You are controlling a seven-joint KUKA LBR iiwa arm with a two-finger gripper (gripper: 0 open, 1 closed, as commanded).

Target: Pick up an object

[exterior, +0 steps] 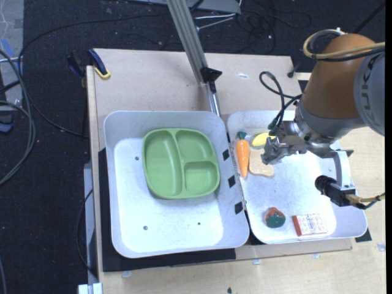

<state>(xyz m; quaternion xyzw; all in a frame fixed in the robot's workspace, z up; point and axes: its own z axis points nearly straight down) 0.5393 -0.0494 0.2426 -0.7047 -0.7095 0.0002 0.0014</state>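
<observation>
- While the gripper [271, 154] hangs low over the right bin [349, 225], just above the tan flat piece [262, 169], I cannot tell if it is open or closed; nothing is visibly held.
- Likely pick target, my guess: tan flat piece, lying on the bin floor directly under the gripper, touching or just beside the toy carrot [243, 157].
- Other right-bin items: yellow piece [260, 140] near the back, partly hidden by the wrist; red-green round toy [275, 217] and red-white card [311, 224] near the front, well apart from the gripper.
- Left bin [122, 225] holds a green divided plate [181, 163], far from the action.
- Risk: tan piece is thin and flat, so the gripper may close above it and come up with nothing.
- Risk: carrot sits right alongside; a descent could nudge it or trap both, causing a slip.
- Risk: target is near the bin's left wall and the divider between bins, so a sideways push could wedge things there.
- Risk: cable loops near the wrist could snag on a lift; hard to judge.
</observation>
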